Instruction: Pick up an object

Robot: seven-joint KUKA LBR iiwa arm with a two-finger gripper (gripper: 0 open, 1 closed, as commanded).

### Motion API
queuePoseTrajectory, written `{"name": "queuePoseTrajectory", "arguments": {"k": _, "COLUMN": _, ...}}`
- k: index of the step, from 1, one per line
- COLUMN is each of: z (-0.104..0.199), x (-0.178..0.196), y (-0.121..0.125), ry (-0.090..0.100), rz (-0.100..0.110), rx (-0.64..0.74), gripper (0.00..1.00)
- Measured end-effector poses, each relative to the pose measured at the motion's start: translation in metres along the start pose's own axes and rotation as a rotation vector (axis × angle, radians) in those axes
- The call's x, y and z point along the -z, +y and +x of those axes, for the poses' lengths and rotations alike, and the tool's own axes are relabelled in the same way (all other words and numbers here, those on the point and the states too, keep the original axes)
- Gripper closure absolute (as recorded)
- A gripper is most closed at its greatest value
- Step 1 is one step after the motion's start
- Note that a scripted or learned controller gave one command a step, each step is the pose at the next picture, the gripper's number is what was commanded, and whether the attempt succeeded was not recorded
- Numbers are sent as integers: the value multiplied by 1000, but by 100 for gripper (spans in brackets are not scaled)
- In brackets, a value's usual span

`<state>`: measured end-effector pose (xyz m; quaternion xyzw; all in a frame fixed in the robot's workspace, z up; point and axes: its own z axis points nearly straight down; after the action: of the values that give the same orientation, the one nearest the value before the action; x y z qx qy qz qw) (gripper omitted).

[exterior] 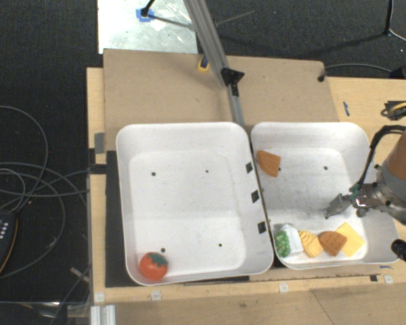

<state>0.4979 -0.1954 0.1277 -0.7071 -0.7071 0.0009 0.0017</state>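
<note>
My gripper (335,207) hangs over the right bin (304,135), near its right wall, pointing left and down. It is just above a row of small things along the bin's front edge: a green and white piece (284,240), a yellow ridged piece (310,244), a brown piece (332,242) and a yellow wedge (352,239). An orange piece (268,162) lies apart near the bin's left wall. Nothing shows in the gripper. A red tomato-like ball (152,265) sits in the front left corner of the left bin (183,135).
The grey arm with its orange band (400,171) comes in over the right bin's right rim. A slanted metal pole (213,42) crosses the brown board behind the bins. Cables lie on the dark floor at the left.
</note>
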Motion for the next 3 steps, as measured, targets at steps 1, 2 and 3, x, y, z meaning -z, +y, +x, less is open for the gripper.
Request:
{"name": "queuePoseTrajectory", "arguments": {"k": 1, "z": 0, "x": -39, "y": 0, "ry": 0, "rz": -2, "rx": 1, "gripper": 0}}
{"name": "queuePoseTrajectory", "arguments": {"k": 2, "z": 0, "x": -26, "y": 2, "ry": -2, "rz": -7, "rx": 1, "gripper": 100}}
{"name": "queuePoseTrajectory", "arguments": {"k": 3, "z": -11, "x": 23, "y": 2, "ry": -4, "rz": -9, "rx": 1, "gripper": 100}}
